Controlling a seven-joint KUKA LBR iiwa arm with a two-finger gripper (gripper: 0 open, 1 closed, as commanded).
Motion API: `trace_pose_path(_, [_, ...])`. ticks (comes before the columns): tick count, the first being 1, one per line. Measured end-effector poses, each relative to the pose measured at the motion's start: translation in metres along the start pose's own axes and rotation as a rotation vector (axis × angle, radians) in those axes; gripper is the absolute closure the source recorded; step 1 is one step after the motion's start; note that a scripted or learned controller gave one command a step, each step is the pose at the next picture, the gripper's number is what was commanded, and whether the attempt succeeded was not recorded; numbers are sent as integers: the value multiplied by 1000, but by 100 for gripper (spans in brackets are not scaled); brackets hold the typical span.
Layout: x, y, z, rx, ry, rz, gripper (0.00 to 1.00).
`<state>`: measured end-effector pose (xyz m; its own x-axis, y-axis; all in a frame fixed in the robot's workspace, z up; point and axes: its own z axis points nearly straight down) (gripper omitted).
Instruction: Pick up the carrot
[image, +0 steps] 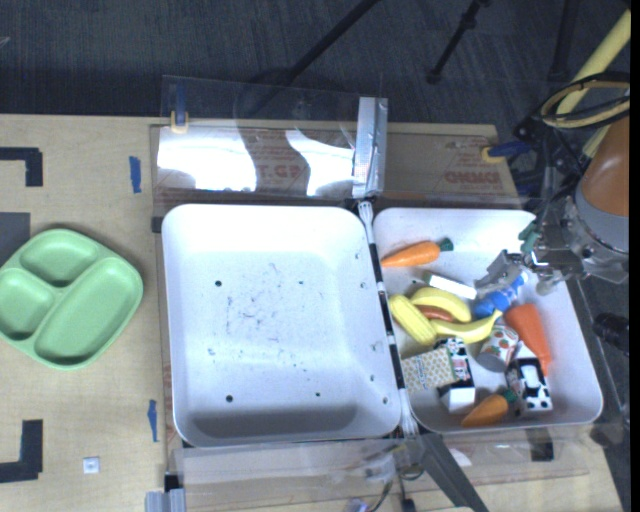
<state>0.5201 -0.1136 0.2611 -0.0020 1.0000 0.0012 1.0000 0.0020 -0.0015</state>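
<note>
A carrot (410, 253) with a green stub lies at the back left of the right bin (585, 390). Another orange carrot-like piece (530, 335) lies by the right wall. A third (487, 408) rests at the front. My gripper (520, 278) hangs over the bin's back right, above a blue item (497, 298). It stands open and holds nothing. The back carrot is about a hand's width to its left.
Yellow bananas (440, 310), a black-and-white cow toy (530, 385), a patterned block (430, 368) and other small toys crowd the right bin. The left bin (270, 320) sits beside it. A green divided plate (65, 297) rests at the far left.
</note>
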Motion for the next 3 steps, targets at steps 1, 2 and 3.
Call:
trace_pose_path(1, [13, 34, 127, -1, -1, 4, 0])
trace_pose_path(2, [0, 88, 90, -3, -1, 100, 0])
trace_pose_path(3, [-20, 134, 104, -5, -3, 19, 0])
